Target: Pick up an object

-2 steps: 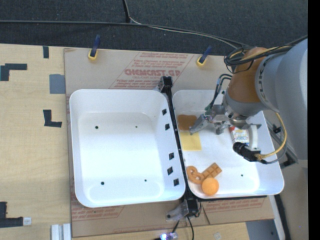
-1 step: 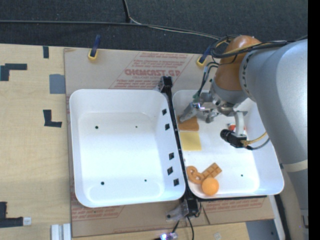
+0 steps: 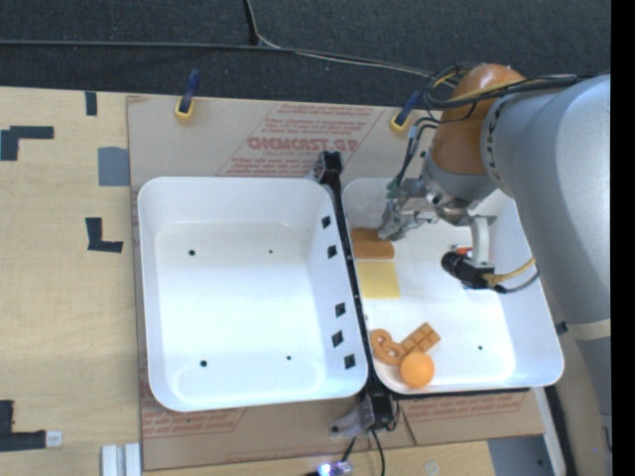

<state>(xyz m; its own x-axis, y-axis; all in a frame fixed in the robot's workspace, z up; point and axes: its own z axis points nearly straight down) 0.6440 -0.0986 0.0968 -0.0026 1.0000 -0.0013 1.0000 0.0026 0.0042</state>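
A robotics laboratory test cell. A wooden tabletop [image 3: 60, 296] carries a printed cardboard sheet [image 3: 288, 142] fastened by yellow clamps [image 3: 185, 105] at 11 and 1 o'clock. Two white bins [image 3: 164, 266] sit clipped together; black tape marks [image 3: 28, 139] lie at 9 o'clock, and cables [image 3: 327, 56] cross at 12 o'clock.

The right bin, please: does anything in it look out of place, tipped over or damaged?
Nothing stands out. In the right bin, a tan block and pale yellow slab lie by the divider, an orange ball and orange toy piece near the front. The gripper hangs beside the tan block.
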